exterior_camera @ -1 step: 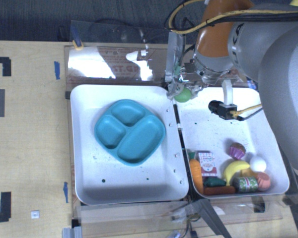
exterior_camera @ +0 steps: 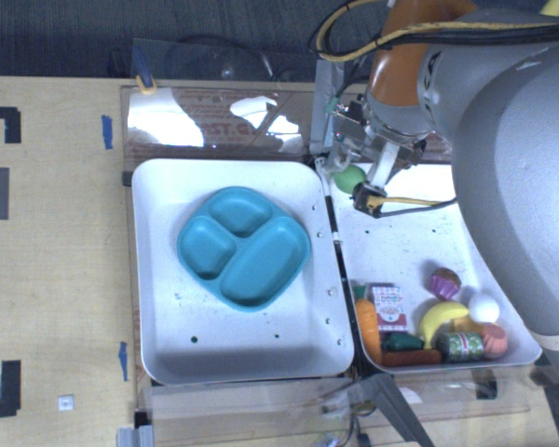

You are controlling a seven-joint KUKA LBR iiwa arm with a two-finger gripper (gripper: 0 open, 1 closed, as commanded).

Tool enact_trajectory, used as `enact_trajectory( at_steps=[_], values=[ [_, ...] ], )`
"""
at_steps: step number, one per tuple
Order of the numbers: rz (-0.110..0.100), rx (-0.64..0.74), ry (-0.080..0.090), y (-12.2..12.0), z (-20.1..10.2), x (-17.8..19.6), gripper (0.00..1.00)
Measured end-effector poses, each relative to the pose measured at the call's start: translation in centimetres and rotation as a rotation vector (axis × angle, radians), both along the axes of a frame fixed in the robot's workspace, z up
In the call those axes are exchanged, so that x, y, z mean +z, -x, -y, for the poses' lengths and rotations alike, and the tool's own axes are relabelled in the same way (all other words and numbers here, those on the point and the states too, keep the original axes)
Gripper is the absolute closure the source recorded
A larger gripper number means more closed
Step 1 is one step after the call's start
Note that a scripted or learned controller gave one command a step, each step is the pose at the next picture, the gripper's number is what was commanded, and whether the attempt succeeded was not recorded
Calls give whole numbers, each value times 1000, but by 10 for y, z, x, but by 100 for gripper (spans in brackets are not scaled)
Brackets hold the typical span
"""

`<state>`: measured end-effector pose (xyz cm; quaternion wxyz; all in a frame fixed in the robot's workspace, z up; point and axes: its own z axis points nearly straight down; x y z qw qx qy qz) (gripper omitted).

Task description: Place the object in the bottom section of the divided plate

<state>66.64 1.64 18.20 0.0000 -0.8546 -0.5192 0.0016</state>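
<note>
Green ball [exterior_camera: 349,177] is sitting between the fingers of the claw [exterior_camera: 347,179], squeezed tight near the top middle of the frame, so the carrying step is going on, and next it needs moving left and down over the blue plate [exterior_camera: 244,247].

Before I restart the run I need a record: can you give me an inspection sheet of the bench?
Surface: two white bins; left bin holds the plate.
Job's things: blue divided plate, all sections bare; green object between the fingers.
Clutter: toy foods heaped in the right bin's near corner.
Grippers: gripper above the bins' divider at the far end, shut on the green object.
Cables: yellow cable trailing from the wrist.
Surroundings: wooden bench with black marks.
</note>
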Motion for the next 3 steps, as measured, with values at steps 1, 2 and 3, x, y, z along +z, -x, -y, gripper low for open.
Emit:
enact_trajectory(
  at_steps=[1, 2, 3],
  values=[
    [-2, -164, -2, 64, -80, 66, 100],
    [-2, -740, 2, 84, -111, 18, 100],
    [-1, -741, 2, 83, -110, 19, 0]
  ],
)
